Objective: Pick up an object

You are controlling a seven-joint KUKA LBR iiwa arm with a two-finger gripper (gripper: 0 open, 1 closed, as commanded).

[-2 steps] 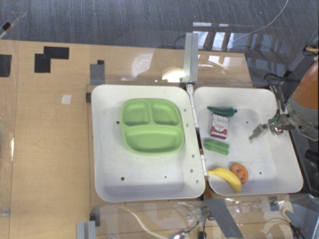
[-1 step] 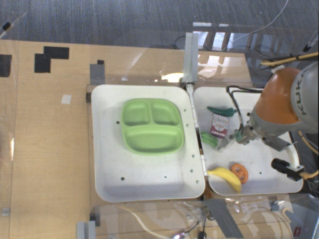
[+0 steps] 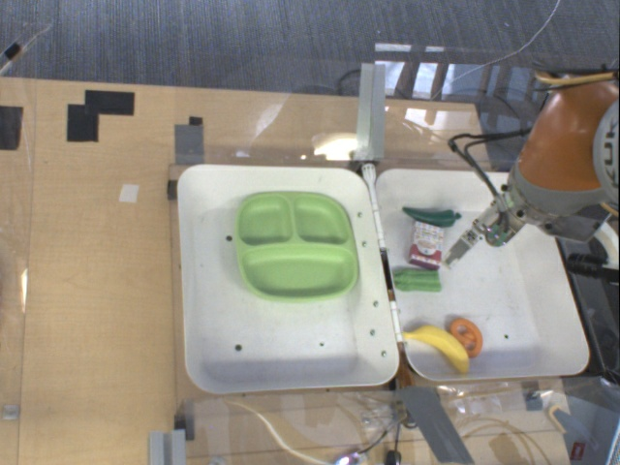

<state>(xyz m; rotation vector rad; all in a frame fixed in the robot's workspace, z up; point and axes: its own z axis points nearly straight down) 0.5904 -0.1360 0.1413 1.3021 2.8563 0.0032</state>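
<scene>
Here, claw (image 3: 455,252) (grip unreadable, nothing visibly held) just right of the snack packet (image 3: 424,242).

Robot lab: bench (image 3: 87,260), twin bins (image 3: 208,356)

Grey arm (image 3: 572,153) from the right, hand (image 3: 457,252) angled down-left, low.
</scene>
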